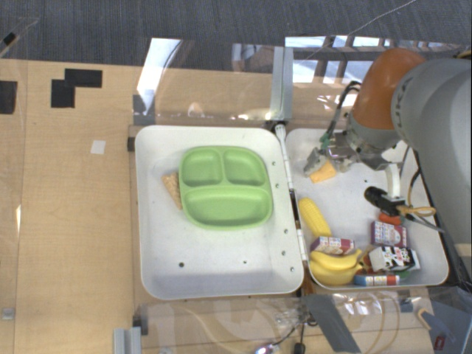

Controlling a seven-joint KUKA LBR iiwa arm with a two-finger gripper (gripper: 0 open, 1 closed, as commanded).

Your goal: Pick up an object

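Observation:
My gripper (324, 159) hangs low over the far left part of the right bin (435, 271). A small yellow-orange wedge (322, 173) lies right at its tip, touching or nearly touching it; I cannot tell whether it is gripped. Nearer the front of the same bin lie a yellow corn cob (312, 216), a banana (335, 266), a small red and white pack (336, 243), a purple box (389, 233), a cow-patterned carton (391, 258) and a blue and red marker (380, 279).
The left bin (158, 268) holds a green divided plate (223, 186) with a brown cracker-like piece (172, 189) against its left side. A raised rim (289, 190) separates the two bins. The grey arm covers the right bin's far right corner.

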